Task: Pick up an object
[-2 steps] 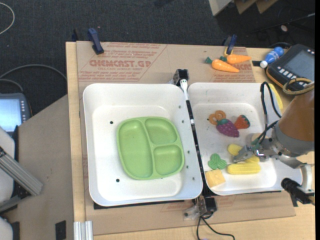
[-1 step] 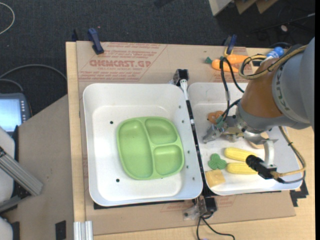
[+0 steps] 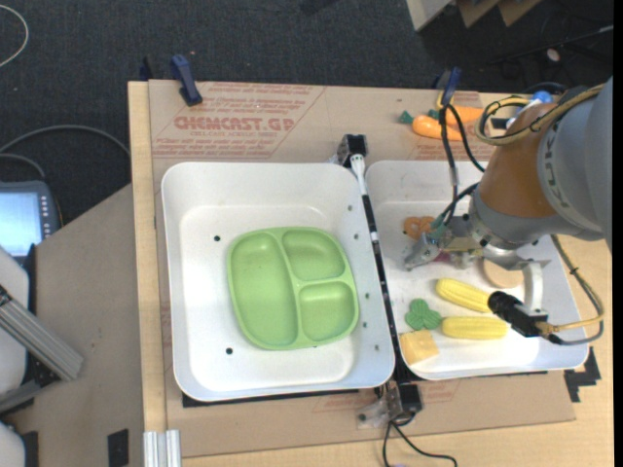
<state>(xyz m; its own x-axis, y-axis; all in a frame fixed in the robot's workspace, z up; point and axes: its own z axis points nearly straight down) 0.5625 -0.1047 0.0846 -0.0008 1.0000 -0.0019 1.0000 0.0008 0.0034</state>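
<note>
Right bin point(image 3: 545, 358), tool point(image 3: 428, 249) low inside

Light falls evenly from overhead and is fairly bright, so the two shallow white plastic bins point(image 3: 185, 261) come out nearly washed out, their walls fading into their floors. The pale green divided plastic plate point(image 3: 292, 287) throws almost no shadow and carries a soft sheen in its compartments. A faint grey shadow lies under the grey arm with its orange band point(image 3: 545, 178) on the right bin's floor. The dark carpet point(image 3: 78, 47) around the brown cardboard-topped bench point(image 3: 263, 115) stays dim and grainy. Focus is moderate; small items near the arm look soft, and fine detail is smeared by compression. Straight edges show little bending.
</note>
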